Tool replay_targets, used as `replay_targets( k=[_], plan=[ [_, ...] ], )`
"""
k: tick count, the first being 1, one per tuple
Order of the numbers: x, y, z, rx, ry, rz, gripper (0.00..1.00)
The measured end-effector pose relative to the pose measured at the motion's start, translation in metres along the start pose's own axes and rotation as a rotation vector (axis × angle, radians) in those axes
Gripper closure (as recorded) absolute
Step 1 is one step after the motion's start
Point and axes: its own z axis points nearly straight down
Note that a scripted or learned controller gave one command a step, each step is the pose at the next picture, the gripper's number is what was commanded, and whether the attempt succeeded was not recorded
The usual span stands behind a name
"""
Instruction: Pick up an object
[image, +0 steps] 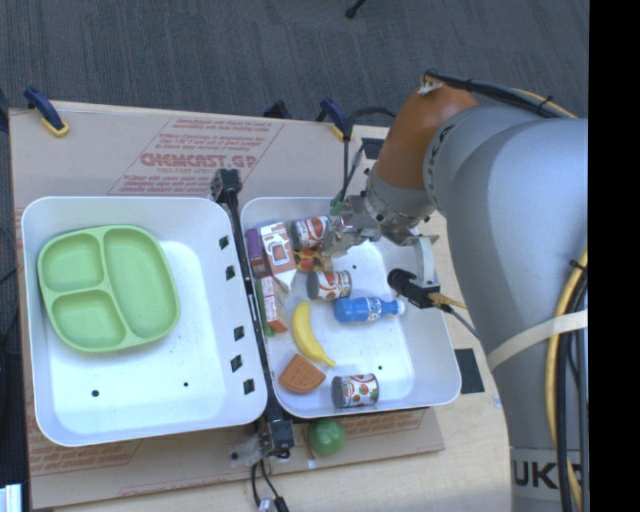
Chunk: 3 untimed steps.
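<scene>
Gripper (335, 238) hangs low over the right bin (425, 350) beside a can (311, 231) and boxes (272, 248), its open-or-closed state impossible to tell, above a blue bottle (366, 309).

A grey KUKA arm (520, 230) with an orange wrist band (418, 140).
Smooth rounded casing — yellow and black cables alongside, a pale strap across it, white lettering near the base.

Green divided plate (107, 287) in left bin (140, 405); green ball (326, 436) on cardboard (190, 150).
</scene>
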Motion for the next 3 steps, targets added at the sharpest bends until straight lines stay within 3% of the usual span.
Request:
replay_targets(
  k=[1,3],
  plan=[
    [0.001,-0.097,-0.117,-0.021,-0.004,0.000,1.00],
    [-0.005,0.000,-0.111,-0.022,-0.003,-0.002,1.00]
  ],
)
